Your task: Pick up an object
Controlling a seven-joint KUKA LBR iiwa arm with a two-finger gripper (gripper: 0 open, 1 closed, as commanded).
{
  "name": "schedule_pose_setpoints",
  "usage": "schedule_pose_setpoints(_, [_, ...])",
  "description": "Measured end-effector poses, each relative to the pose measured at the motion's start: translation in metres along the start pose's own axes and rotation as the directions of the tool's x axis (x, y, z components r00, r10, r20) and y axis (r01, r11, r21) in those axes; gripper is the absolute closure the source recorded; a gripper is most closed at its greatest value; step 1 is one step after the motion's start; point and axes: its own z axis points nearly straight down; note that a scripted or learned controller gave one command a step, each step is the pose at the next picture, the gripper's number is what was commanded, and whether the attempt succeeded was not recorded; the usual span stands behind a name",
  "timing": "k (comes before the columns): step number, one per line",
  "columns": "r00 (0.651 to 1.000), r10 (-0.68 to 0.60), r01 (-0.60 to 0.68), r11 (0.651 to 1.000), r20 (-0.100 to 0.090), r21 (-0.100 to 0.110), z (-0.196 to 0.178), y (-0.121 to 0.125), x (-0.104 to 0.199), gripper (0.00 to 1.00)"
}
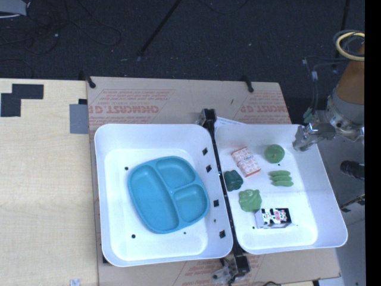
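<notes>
The orange-and-white carton [246, 161] (small, boxy, striped on top) lies flat in the right bin [324, 177], its long axis slanting from upper left to lower right. Gripper [302, 139] hovers at the bin's upper-right rim; its grip cannot be told.

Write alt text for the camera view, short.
The gripper hangs over the right bin's far right corner, above small green items, an orange-patterned packet and a black-and-white carton. The left bin holds a blue divided tray.
</notes>
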Motion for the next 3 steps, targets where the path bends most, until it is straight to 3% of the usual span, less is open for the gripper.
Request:
schedule_pose_setpoints(2, [1.000, -0.001, 0.001, 1.000, -0.003, 0.008, 0.002, -0.024, 0.105, 1.00])
schedule_pose_setpoints(3, [1.000, -0.001, 0.001, 1.000, -0.003, 0.007, -0.003, -0.023, 0.156, 1.00])
